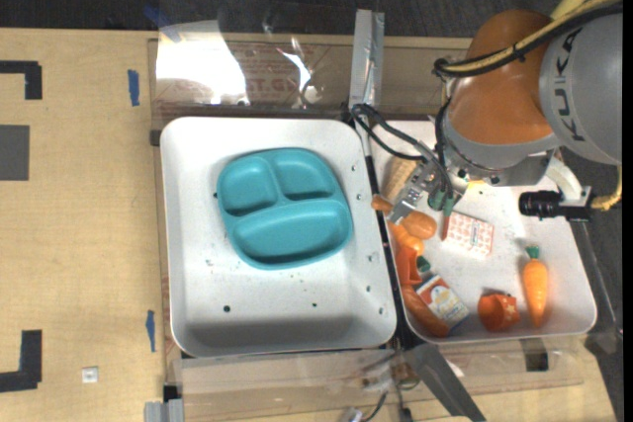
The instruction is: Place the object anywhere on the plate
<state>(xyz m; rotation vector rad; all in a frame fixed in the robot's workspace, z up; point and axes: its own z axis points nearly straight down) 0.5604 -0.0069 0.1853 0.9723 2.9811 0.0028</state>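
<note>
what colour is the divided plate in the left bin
Teal blue; the plate shows clearly in the camera view, in the left bin.

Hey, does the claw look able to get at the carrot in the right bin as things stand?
Probably yes. The carrot lies alone near the right bin's far side, with open floor around it and only a tomato beside it. The claw hangs over the same bin's other end.

Lab: taped bench (69, 212), KUKA arm (584, 84)
</note>
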